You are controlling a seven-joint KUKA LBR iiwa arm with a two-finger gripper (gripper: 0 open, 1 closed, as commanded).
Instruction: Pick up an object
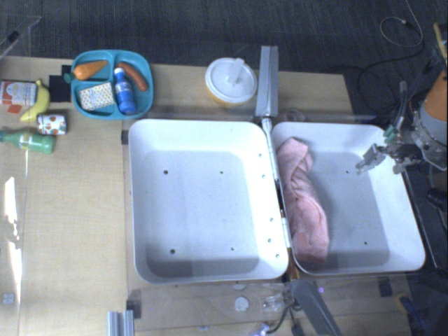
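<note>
Pink cloth [303,200] lay crumpled along the left wall of the right bin [392,257], just beside the divider, running from near the bin's far edge toward its near one. We noted the left bin [203,208] beside it, and a blue tray [143,72] and a yellow cup [231,81] on the bench beyond. Gripper [378,157] sat at the right bin's far right corner, well apart from the cloth. Whether its jaws stood wide or narrow we could not tell; nothing showed between them. We judged the approach step in hand: the next move called for travel leftward over the cloth, then descent.
</note>
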